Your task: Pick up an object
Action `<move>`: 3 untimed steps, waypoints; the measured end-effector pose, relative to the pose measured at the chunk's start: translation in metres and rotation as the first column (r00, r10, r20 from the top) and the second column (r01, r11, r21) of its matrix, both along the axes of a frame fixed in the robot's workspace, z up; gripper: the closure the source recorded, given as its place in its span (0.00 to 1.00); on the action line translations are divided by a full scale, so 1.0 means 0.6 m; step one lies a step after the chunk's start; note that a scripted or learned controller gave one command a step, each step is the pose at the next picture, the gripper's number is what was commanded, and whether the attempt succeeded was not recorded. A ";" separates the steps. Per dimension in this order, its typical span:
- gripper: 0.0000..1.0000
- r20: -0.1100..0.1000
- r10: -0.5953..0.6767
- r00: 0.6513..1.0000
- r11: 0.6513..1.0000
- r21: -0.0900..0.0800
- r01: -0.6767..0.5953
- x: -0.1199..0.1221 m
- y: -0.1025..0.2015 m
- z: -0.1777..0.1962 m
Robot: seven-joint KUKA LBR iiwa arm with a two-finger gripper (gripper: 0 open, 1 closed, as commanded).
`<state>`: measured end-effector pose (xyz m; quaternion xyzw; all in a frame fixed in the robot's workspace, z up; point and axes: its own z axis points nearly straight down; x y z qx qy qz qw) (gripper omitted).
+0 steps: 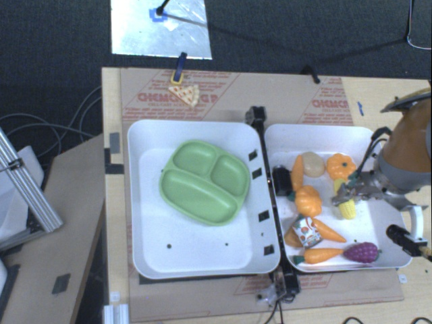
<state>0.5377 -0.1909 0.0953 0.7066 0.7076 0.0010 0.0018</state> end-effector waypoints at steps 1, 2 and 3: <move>1.00 0.001 0.002 1.000 1.000 0.000 -0.002 -0.005 0.002 0.073; 1.00 0.002 0.003 1.000 1.000 -0.001 -0.003 0.000 0.004 0.146; 1.00 0.003 0.003 1.000 1.000 -0.001 -0.003 0.003 0.003 0.220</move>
